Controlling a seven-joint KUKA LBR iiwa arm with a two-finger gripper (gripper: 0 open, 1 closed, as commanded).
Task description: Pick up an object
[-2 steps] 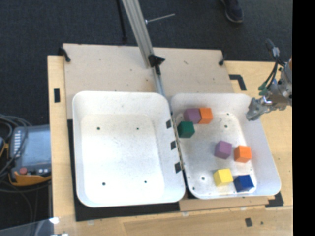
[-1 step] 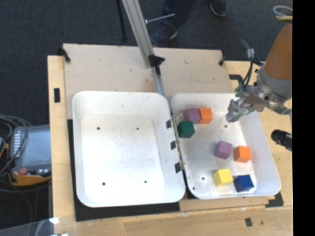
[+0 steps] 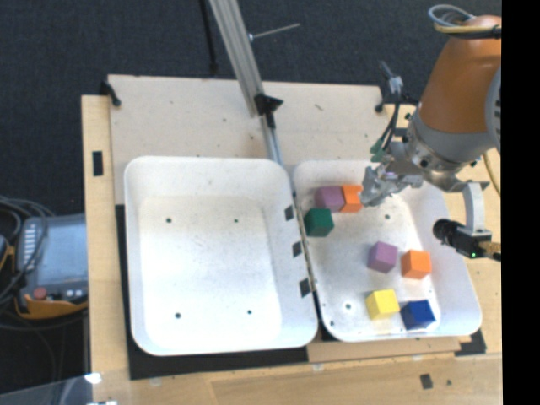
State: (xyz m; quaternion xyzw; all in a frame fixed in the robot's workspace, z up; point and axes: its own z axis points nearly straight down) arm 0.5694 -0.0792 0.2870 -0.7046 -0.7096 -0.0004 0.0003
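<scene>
White plastic forms the left bin (image 3: 211, 256), whose speckled floor carries a few dark dots. A slanted aluminium rail (image 3: 240, 53) crosses the bench (image 3: 186, 112) above it and ends at the seam between the two bins. Just right of that seam, in the right bin (image 3: 447, 323), a green cube (image 3: 319, 222) sits by the left wall, with a mauve cube (image 3: 329, 197) just above it. An orange cube (image 3: 352, 198) touches the mauve one on its right, and the gripper (image 3: 372, 189) sits right against this orange cube at the bin's upper edge; whether its fingers are parted or closed around the cube cannot be told at this angle. Lower down lie a purple cube (image 3: 382, 256) and a second orange block (image 3: 415, 263) beside it, then a yellow cube (image 3: 381, 303) and a blue cube (image 3: 418, 313) near the bottom wall. At far right rises the arm's orange band (image 3: 460, 74).
</scene>
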